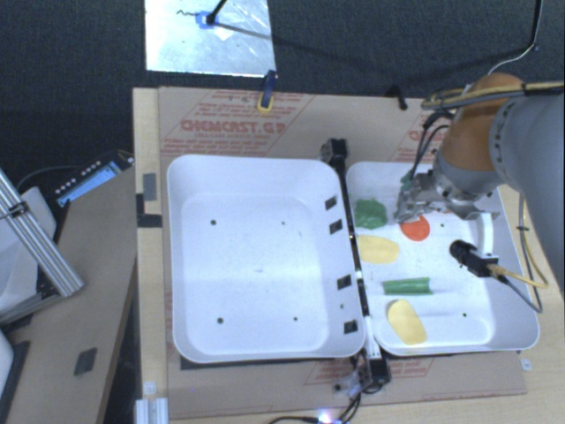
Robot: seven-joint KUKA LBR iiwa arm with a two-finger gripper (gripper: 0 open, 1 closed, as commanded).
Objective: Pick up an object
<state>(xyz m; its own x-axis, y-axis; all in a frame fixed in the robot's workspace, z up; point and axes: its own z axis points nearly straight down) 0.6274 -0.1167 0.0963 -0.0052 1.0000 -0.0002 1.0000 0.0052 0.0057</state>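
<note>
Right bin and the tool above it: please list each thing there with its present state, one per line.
Tool: low in the right bin, over the red piece; fingers not readable.
Red piece: flat, partly under the tool.
Green lump: lying free.
Upper yellow piece: lying free.
Green stick: lying flat.
Lower yellow piece: lying free.

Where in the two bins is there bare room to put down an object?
The left bin has a bare floor from wall to wall. In the right bin, only the near right corner is free, past the green stick. Around the gripper and red piece it is crowded.
</note>
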